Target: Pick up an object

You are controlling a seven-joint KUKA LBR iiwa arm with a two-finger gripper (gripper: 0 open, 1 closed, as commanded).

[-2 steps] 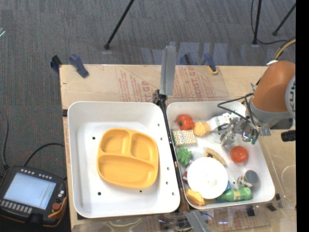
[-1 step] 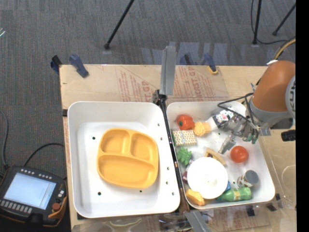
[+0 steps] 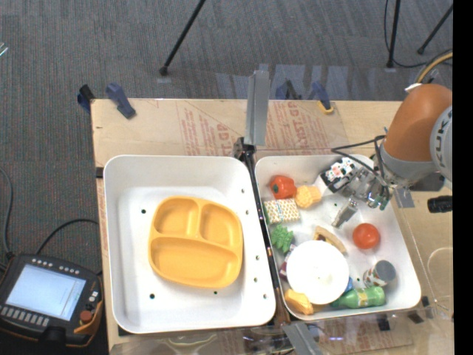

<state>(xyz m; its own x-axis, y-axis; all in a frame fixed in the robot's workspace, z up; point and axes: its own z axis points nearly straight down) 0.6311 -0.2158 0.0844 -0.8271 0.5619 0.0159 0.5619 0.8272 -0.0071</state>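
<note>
The right bin [image 3: 410, 268] holds several small objects: a red tomato-like piece [image 3: 281, 186], a yellow lumpy piece [image 3: 308, 196], a checkered wafer [image 3: 282, 211], a green leafy piece [image 3: 281, 237], a white round plate [image 3: 318, 271] and a red ball [image 3: 366, 236]. My gripper [image 3: 346, 214] hangs low over the bin's middle, between the yellow piece and the red ball, just above a tan slice [image 3: 330, 237]. A black and white object [image 3: 338, 172] lies at the bin's back, next to the wrist. I see nothing held.
The left bin [image 3: 122, 198] holds a yellow divided tray [image 3: 196, 240]. A grey cup [image 3: 378, 274], a green bottle [image 3: 360, 298] and a yellow chunk [image 3: 298, 301] lie along the right bin's front. A control pendant [image 3: 48, 294] sits at the lower left, off the bench.
</note>
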